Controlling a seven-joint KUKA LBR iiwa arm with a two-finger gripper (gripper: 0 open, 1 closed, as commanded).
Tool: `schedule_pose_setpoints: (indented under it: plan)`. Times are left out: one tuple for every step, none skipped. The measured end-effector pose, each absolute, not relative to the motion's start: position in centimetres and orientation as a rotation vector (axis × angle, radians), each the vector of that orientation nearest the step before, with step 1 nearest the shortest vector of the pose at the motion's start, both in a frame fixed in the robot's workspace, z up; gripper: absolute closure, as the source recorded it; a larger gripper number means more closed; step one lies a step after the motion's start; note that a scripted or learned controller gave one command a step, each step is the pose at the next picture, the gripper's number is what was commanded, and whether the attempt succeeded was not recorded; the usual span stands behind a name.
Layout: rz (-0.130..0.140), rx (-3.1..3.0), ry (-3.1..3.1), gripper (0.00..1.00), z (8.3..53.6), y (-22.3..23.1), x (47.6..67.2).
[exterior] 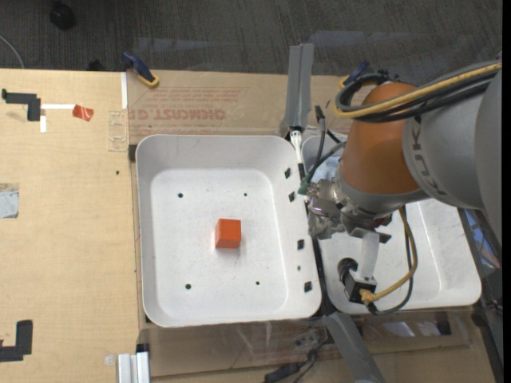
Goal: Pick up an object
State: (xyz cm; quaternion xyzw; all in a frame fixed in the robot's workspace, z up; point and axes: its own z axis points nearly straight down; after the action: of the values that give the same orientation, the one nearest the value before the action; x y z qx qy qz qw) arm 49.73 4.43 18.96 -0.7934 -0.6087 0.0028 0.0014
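Observation:
An orange-red cube (pixel 228 234) lies near the middle of the left white bin (pixel 160 174), resting flat on the floor. The arm reaches in from the right, and its wrist with the orange band hangs over the left part of the right bin (pixel 447 278). The gripper (pixel 323 218) sits under the wrist close to the divide between the two bins, well to the right of the cube. The wrist hides its fingers from above.
A wooden board (pixel 56 214) lies left of the bins with a small red piece (pixel 82 112) near its far edge. Cardboard (pixel 207 106) lies behind the left bin. A grey upright post (pixel 299 86) stands behind the gap between the bins.

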Motion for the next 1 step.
schedule_pose_setpoints:
  plan:
    - [0.005,-2.714,-1.584,1.0,33.94,2.03,47.84]
